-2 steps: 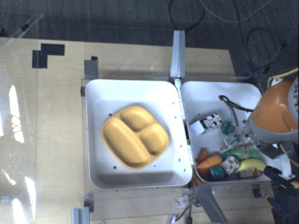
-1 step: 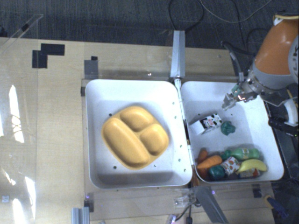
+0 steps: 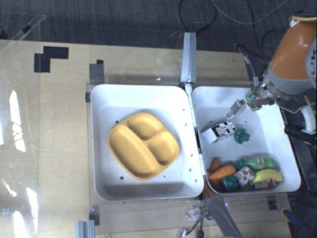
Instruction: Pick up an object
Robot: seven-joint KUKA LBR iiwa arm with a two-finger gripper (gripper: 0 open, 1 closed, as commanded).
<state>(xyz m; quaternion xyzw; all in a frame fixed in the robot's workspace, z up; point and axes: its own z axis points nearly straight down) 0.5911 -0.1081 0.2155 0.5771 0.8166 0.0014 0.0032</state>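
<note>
Bins sit side by side on your tabletop (image 3: 59,133). The left bin (image 3: 101,182) holds a yellow three-part tray (image 3: 143,145); the right bin (image 3: 282,148) holds the small things you could pick. Your arm (image 3: 297,53) comes in from the right, and its gripper (image 3: 237,109) hangs over the upper middle of the right bin, slanting down to the left. How far the fingers stand apart you cannot tell from here, and nothing shows between them. Just below the tip lies a small black-and-white carton (image 3: 221,131), with a dark green lump (image 3: 241,136) beside it on the right. Along the bin's near wall lies a cluster — a carrot (image 3: 222,172), a teal piece (image 3: 230,183), a red-and-white packet (image 3: 244,175), a green bottle (image 3: 257,162) and a banana (image 3: 267,176), all touching or nearly so.
</note>
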